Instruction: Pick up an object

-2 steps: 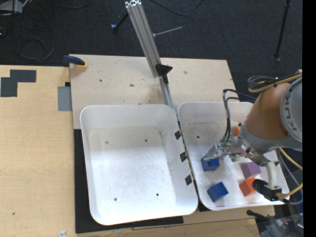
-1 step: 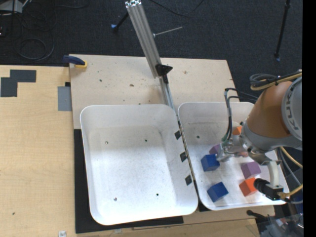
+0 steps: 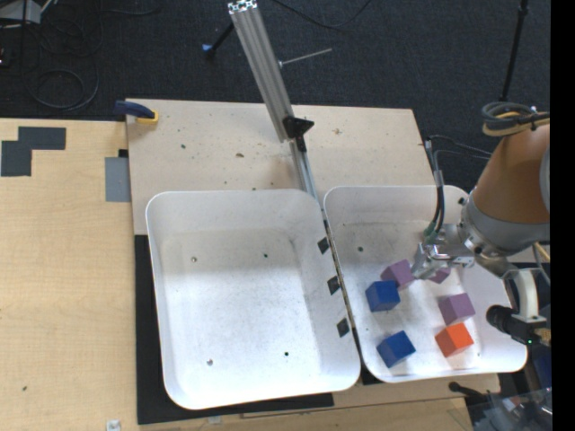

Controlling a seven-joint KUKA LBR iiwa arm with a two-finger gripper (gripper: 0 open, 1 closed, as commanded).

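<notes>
Arm [image 3: 512, 182]: seen reaching in from the right, grey with an orange band, lowered over the right bin.
Gripper [image 3: 434, 260]: placed low in the right bin, at the far side of the group of blocks, between two purple shapes.
Fingers: whether apart or together cannot be told; the tips are blurred.
Right bin [image 3: 377, 205]: six blocks are held in its near half.
Purple block [image 3: 397, 273]: just left of the gripper, touching or nearly so.
Small purple piece [image 3: 440, 275]: just right of the gripper.
Blue block [image 3: 382, 295]: near the purple block, toward the divider.
Second blue block [image 3: 395, 348]: nearest the front rim.
Large purple block [image 3: 456, 308]: right of centre.
Orange block [image 3: 455, 338]: just in front of the large purple block.
Left bin [image 3: 180, 241]: white and speckled.
</notes>
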